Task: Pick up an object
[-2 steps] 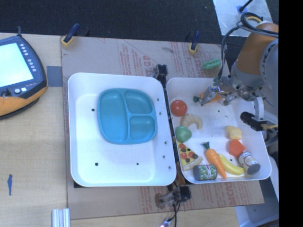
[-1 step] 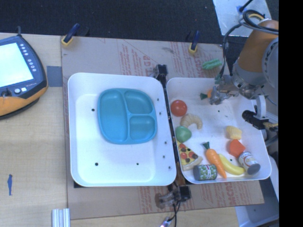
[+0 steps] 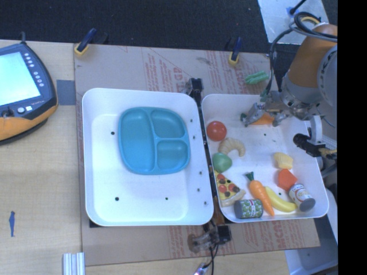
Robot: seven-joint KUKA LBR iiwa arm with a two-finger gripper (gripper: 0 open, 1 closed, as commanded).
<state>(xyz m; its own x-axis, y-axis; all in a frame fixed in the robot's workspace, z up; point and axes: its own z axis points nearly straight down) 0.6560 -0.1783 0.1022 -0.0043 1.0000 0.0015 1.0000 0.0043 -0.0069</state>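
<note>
Orange-rimmed tablet controller [image 3: 20, 93] at bench's left edge, blue-and-yellow clamps [image 3: 85, 42] along the cardboard's far side

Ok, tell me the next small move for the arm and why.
Probably a short lift straight up to test the grasp. The gripper sits low in the right bin near its far wall, with something orange at its fingertips; whether it is actually pinched is unclear. The tomato and croissant lie apart to the left.
</note>
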